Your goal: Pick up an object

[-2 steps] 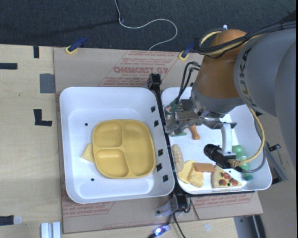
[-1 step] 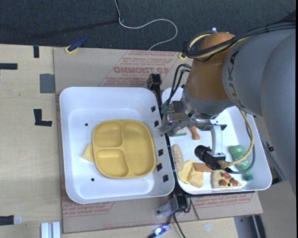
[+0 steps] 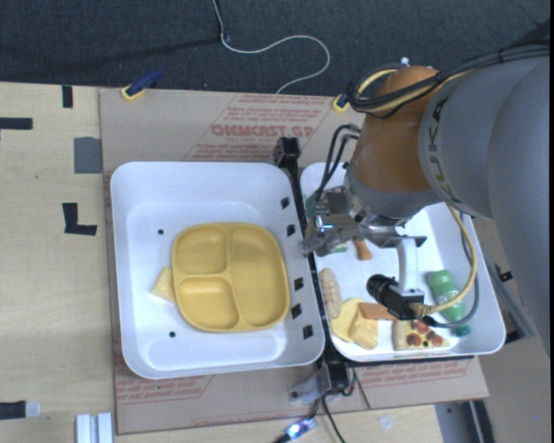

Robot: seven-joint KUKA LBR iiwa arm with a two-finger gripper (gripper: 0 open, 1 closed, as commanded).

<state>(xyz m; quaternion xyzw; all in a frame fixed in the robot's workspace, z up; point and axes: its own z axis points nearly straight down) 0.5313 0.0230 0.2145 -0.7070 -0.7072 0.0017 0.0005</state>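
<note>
A pale wood tabletop [image 3: 37, 275] fills the left and lower part of the frame, marked with small black angle shapes, and above it across the top runs a dark carpeted floor [image 3: 92, 21] with a thin white cable [image 3: 277, 44] looping over it. A sheet of brown cardboard [image 3: 231, 127] with red printing lies on the tabletop under two shallow white bins.

The left bin [image 3: 138, 192], at frame centre, holds a yellow divided plate [image 3: 231, 277] with three compartments, lying flat, with a pale yellow wedge [image 3: 162, 286] peeking out from under its left edge.

The right bin [image 3: 485, 340], at lower right, is half covered by the grey arm [image 3: 499, 137] and its orange band [image 3: 397, 141]. The hand [image 3: 325, 233] sits low at that bin's upper left, close to the divider between the bins; whether it is spread or pressed together I cannot tell.

The objects lie along the bin's lower part: a tan bumpy loaf-like piece [image 3: 330, 292] by the left wall, a yellow cheese wedge [image 3: 355, 323], a pizza-like slice [image 3: 417, 336], a green item [image 3: 440, 284] to the right, and a small orange stick [image 3: 361, 247] just beside the hand.
</note>
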